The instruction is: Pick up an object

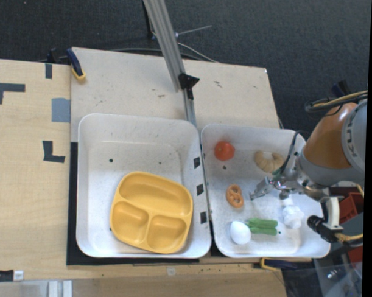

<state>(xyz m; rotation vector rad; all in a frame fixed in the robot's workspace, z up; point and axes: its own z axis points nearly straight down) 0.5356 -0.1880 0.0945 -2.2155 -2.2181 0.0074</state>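
Nearest the tabletop's front edge, a white egg (240,232) and green pod (262,226) lie in the right bin (226,248). Above them, the claw (271,185) hangs low over the bin, holding nothing. Dark carpet (269,32) spreads beyond the pale wooden tabletop (26,188).

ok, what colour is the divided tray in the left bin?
Yellow. The divided tray shows plainly in the camera view, lying in the left bin.
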